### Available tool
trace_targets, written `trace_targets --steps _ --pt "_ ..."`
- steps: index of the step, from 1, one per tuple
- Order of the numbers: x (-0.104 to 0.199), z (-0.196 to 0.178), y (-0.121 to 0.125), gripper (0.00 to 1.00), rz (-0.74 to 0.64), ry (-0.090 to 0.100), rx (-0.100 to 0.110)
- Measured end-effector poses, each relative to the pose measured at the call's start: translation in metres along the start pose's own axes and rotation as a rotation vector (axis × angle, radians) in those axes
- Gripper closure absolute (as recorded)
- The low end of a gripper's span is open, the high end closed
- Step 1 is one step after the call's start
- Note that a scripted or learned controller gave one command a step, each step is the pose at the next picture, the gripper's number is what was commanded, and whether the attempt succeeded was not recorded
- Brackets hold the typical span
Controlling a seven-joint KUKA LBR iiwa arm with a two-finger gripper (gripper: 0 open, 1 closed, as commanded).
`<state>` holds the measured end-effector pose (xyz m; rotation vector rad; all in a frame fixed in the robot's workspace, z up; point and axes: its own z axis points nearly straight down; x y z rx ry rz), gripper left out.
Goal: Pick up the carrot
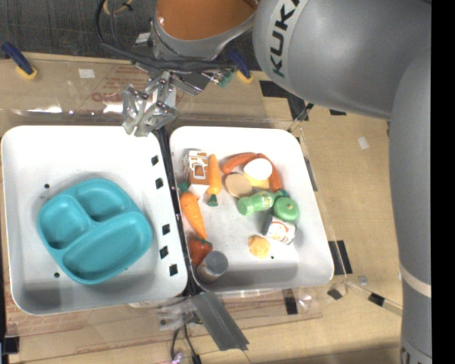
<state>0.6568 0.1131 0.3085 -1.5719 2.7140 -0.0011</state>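
Gripper (146, 114) is hovering upper centre, fingers spread and gripping nothing. The carrot (192, 212) is lying along the right bin's (309, 226) left wall — probably light, rigid, slick; best pinched mid-body.

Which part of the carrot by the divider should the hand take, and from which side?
Probably the carrot's thick middle, coming straight down from above. It lies flat, lengthwise close along the right bin's left wall, so closing across its width leaves little room there. The hand is above the bins' far edge.
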Motion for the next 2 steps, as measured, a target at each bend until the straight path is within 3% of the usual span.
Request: trace_targets --steps 1,2 --pt "-0.021 0.004 0.012 1.00 0.111 0.000 0.001" --pt "-0.041 0.010 0.023 1.00 -0.009 -0.002 0.002"
